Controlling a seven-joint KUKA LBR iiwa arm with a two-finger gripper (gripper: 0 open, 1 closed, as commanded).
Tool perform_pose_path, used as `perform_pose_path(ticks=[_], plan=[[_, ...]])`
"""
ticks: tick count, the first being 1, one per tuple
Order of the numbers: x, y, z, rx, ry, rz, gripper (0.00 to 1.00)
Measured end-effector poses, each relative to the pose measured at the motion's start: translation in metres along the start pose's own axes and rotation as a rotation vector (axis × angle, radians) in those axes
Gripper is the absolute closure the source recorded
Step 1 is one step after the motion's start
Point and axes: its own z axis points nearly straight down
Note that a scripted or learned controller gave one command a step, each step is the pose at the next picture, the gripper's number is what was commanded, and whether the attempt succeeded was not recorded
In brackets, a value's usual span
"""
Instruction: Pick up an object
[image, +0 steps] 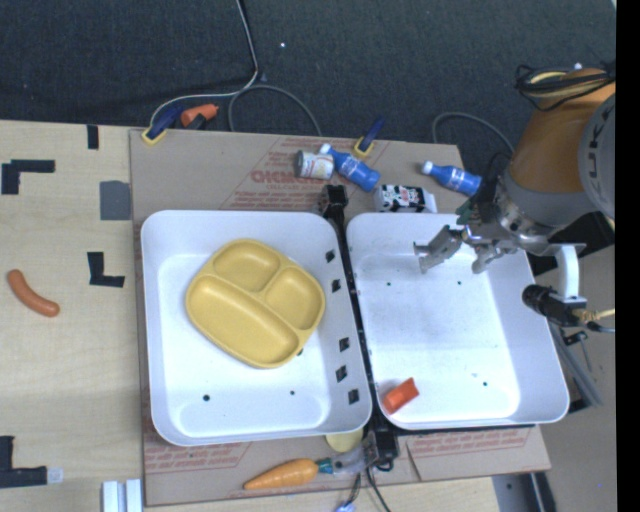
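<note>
A small orange block (400, 394) lies at the front left corner of the right bin (520, 400). A yellow divided plate (256, 300) rests in the left bin (170, 400). My gripper (456, 254) hangs over the back of the right bin, far from the orange block. Its two grey fingers are spread apart with nothing between them.
Behind the bins lie blue and white bottles (340, 165) (452, 178) and a small black-and-white pack (404, 199). A toy carrot (282, 474) lies at the bench front, a sausage (32, 292) far left. Clamps (182, 118) and cables sit at the back.
</note>
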Motion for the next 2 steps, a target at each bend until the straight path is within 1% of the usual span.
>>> perform_pose_path(ticks=[1, 2], plan=[[0.021, -0.015, 0.117, 0.011, 0.002, 0.0, 0.0], [0.036, 0.054, 0.132, -0.003, -0.001, -0.003, 0.0]])
